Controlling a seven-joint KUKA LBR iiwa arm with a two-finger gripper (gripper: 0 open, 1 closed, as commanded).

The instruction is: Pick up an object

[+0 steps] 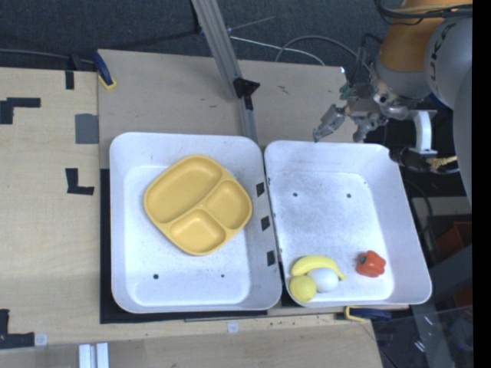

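Dark carpet lies behind a pale wooden worktop carrying two shallow white bins side by side. From where I stand, the grey and orange arm's pincer hangs just past the far rim of the right-hand white bin, its two fingers spread apart with nothing between them. Everything worth grabbing sits well apart from it, bunched at that bin's near edge: a curved yellow plastic banana, touching a small white egg-shaped ball and a round yellow lemon-like fruit, with a small red pepper-shaped toy a little to one side. The left-hand white bin holds only a yellow three-compartment plastic plate. My worry is the cluster: fingers coming down on three touching pieces may straddle two of them or nudge the round ones away. They also lie tight to the bin wall, so a finger could strike the rim. The red toy looks the safer pick.
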